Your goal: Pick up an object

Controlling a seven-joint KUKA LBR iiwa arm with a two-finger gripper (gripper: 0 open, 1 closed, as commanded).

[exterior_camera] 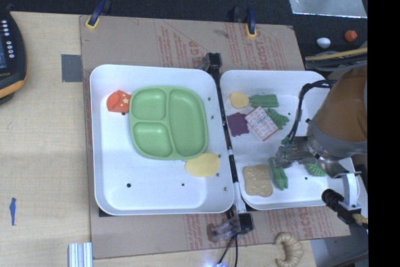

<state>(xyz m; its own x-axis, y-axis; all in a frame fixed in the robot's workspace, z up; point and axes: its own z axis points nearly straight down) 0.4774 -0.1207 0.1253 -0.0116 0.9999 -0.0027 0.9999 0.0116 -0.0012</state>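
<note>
My gripper point(285, 158) hangs low over the right bin point(275, 75), near its front right part. Just below it lies a dark green toy point(279, 177), beside a tan bread slice point(257, 179). I cannot tell whether the gripper touches the green toy. Further back in this bin lie a purple piece point(237, 124), a pink-and-white checked packet point(261, 123), a green pod-like toy point(263, 100) and a small yellow piece point(239, 99). Another green bit point(314, 167) peeks out under the wrist.
The left bin point(100, 134) holds a green divided plate point(169, 122), a red toy with a star point(118, 101) at its back left and a yellow piece point(202, 165) by the plate's front edge. A raised divider point(224, 134) separates the bins.
</note>
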